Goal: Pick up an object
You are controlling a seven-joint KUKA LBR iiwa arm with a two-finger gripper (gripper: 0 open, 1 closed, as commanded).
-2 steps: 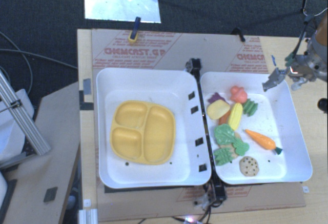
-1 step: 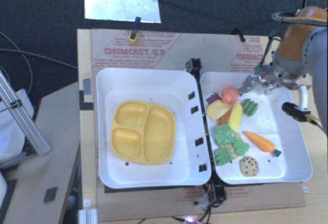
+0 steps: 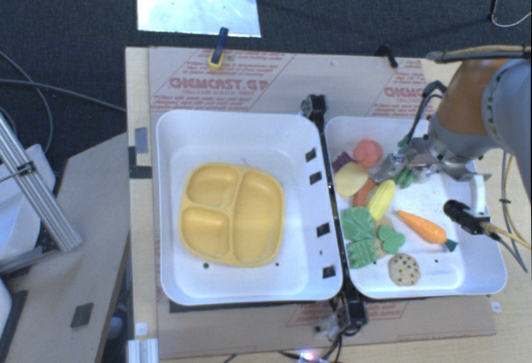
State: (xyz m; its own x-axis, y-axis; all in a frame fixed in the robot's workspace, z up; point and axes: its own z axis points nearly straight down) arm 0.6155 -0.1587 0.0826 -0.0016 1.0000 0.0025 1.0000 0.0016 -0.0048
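Left bin (image 3: 249,125) holds yellow divided plate (image 3: 233,213), sitting roughly centre. Right bin (image 3: 486,270) has toy food bunched toward its left side: lemon-ish yellow piece (image 3: 350,179), pinkish-red ball (image 3: 367,152) just above it, corn cob (image 3: 381,199), green leafy bits (image 3: 361,238), carrot (image 3: 424,228) lying flat (tip pointing left), cookie (image 3: 404,269) near front. Gripper (image 3: 397,166) is down over the pile beside corn cob, touching or nearly. Can't tell whether claw is spread or pinching anything. Grey arm (image 3: 490,108) comes in from right.

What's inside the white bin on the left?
The left shallow white bin holds one thing: a yellow plastic plate with three bare compartments. The bin floor beneath the plate is covered, so anything there cannot be seen.
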